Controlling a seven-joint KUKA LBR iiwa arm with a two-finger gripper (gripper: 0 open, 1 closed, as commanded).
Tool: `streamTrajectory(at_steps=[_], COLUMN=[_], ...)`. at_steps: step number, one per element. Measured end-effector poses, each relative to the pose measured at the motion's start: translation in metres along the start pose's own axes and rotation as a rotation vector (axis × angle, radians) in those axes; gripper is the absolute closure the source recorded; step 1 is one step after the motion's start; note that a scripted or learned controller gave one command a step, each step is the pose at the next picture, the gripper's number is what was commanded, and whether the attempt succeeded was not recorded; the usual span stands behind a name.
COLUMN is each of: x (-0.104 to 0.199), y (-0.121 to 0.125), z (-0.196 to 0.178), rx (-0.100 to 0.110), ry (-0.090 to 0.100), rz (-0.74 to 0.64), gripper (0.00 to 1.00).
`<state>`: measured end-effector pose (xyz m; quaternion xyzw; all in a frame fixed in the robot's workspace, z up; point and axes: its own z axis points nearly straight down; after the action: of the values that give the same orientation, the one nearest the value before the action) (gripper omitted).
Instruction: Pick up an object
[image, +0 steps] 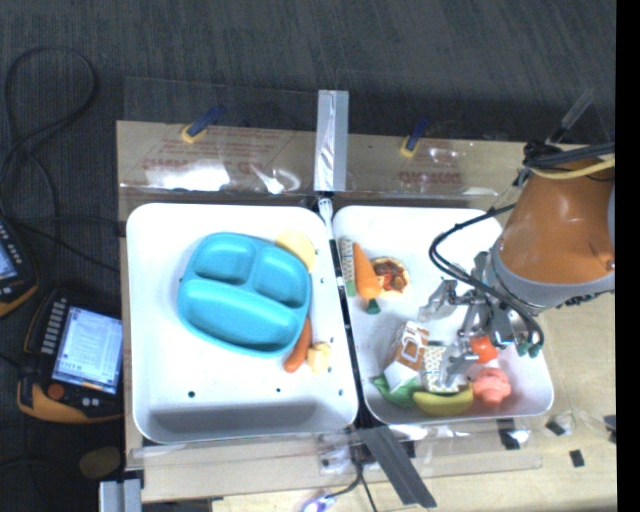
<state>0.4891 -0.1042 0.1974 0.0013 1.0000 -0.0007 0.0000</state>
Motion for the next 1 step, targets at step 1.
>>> streamTrajectory(at_steps=[1], x=[0.0000], y=[0.0000], z=[0.0000], rx=[0.000], ry=[0.000], rz=[0.000], gripper=[0.00])
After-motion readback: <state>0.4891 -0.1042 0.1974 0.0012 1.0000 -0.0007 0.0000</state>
